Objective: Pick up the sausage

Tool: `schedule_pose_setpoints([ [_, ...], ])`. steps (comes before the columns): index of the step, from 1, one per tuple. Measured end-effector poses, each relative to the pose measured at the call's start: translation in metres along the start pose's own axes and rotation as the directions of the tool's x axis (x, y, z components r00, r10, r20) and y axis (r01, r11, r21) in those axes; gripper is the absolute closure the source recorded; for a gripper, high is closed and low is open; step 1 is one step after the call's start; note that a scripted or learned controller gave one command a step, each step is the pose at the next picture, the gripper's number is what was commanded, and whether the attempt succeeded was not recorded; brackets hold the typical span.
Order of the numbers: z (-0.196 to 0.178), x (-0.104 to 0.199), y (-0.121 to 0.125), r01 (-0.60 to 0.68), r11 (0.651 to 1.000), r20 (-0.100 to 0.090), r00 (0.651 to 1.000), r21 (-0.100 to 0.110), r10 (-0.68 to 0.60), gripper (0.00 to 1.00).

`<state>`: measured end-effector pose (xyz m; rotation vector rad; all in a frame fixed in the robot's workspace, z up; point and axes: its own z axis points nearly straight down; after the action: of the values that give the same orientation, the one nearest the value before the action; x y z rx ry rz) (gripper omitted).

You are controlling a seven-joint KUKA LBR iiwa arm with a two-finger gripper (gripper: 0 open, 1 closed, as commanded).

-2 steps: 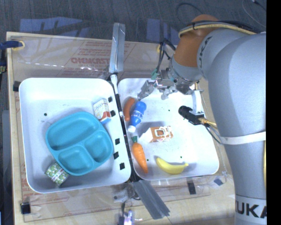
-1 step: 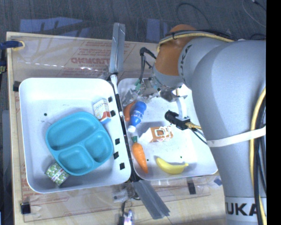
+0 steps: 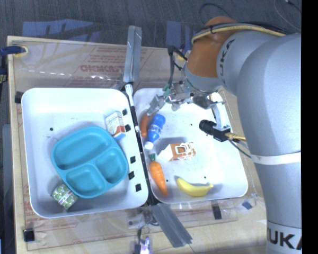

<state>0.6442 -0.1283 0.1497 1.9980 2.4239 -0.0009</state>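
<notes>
Sausage (image 3: 144, 125), brownish-orange, lying along the left wall of the right bin (image 3: 230, 165), just below and left of the pincer (image 3: 158, 102). Pressed against the sausage's right side: blue bottle (image 3: 155, 128) with a white cap, slanted, its upper end nearest the pincer. Pincer hanging over the bin's upper left corner, finger tips pointing down-left toward the sausage; whether apart or together, cannot tell. Nothing visibly clamped between the fingers.

Below the pincer, further down the same wall: orange carrot (image 3: 158, 177) with a green top, pointing toward the bin's lower edge. Right of the carrot, well below the pincer: yellow banana (image 3: 194, 187), curved, lying near the front wall. Between banana and bottle, below and slightly right of the pincer: small orange-and-white box (image 3: 181, 151).

Left of the pincer, across the divider, in the left bin (image 3: 37, 107): small white-and-red carton (image 3: 115, 124) close to the shared wall. Further down-left: blue tray (image 3: 90, 161) with 3 compartments. Touching the tray's lower left corner, far from the pincer: green patterned can (image 3: 63, 196) on its side.

Behind the pincer, up and right: grey arm (image 3: 265, 89) with an orange band (image 3: 204, 54) above the wrist, stretching across the right bin from the right.
</notes>
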Motion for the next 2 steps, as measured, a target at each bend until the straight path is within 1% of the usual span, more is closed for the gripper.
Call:
schedule_pose_setpoints([
  [1, 0.058, -0.005, 0.012, 0.089, 0.996, -0.002, 0.996, 0.003, -0.089, 0.00],
  [2, 0.047, -0.004, 0.013, 0.094, 0.996, -0.002, 0.996, 0.002, -0.094, 1.00],
])
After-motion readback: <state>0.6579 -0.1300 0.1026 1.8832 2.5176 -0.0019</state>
